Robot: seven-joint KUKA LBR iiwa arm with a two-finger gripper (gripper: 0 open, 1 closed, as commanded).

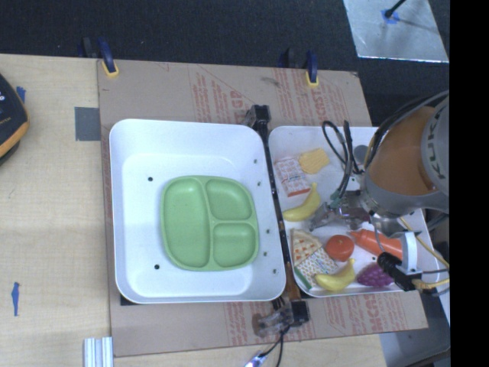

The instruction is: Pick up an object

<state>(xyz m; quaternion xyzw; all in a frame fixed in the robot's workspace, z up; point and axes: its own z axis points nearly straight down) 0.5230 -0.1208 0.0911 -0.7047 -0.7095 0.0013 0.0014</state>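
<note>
**Arm Low Over the Right Side**

The grey arm came in from the right, its orange band turned up toward the camera and filling much of what could be seen of it. Black cables looped off the wrist. The gripper (334, 214) hung below and to the left, pointing downward; its finger spacing could not be made out.

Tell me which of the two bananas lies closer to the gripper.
The upper banana, beside the small carton, lies just left of the gripper. The other banana sits at the bin's near edge.
</note>
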